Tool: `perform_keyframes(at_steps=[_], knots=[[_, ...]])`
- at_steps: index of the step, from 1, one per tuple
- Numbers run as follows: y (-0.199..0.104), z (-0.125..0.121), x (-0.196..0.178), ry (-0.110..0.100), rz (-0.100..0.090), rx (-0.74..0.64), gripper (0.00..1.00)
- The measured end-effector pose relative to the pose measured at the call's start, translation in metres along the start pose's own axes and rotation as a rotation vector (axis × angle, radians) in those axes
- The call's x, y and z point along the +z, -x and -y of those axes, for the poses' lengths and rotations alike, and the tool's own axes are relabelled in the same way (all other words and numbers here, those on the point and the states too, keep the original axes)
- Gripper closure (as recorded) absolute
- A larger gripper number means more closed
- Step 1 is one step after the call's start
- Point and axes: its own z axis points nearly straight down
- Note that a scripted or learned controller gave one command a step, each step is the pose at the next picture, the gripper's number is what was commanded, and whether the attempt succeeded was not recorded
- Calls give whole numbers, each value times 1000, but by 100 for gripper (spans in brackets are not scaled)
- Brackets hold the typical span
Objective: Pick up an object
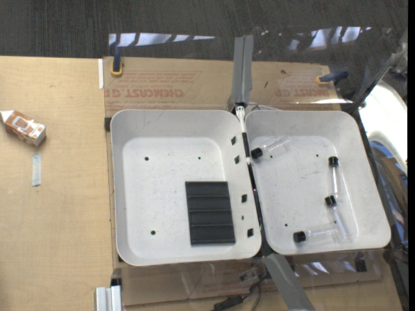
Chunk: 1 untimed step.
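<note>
Black ribbed block [210,212] lay flat in left bin [130,173], left of centre divider [248,167], long axis running near-to-far. Clear black-capped tubes [332,181] right of divider. End effector state: could not tell.

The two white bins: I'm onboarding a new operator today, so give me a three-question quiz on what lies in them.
1. True or false: the black ribbed block lies in the left bin.
2. How many clear tubes with black caps lie in the right bin?
3. Which tube lies nearest the divider between the bins? A) the tube at the upper left B) the tube along the right side C) the tube at the front

Key: 1 true; 2 three; 3 A.
</note>
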Motion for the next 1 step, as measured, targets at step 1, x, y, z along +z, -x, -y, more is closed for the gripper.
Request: perform_keyframes(at_steps=[1], knots=[[0,0,0,1,0,-105,100]])
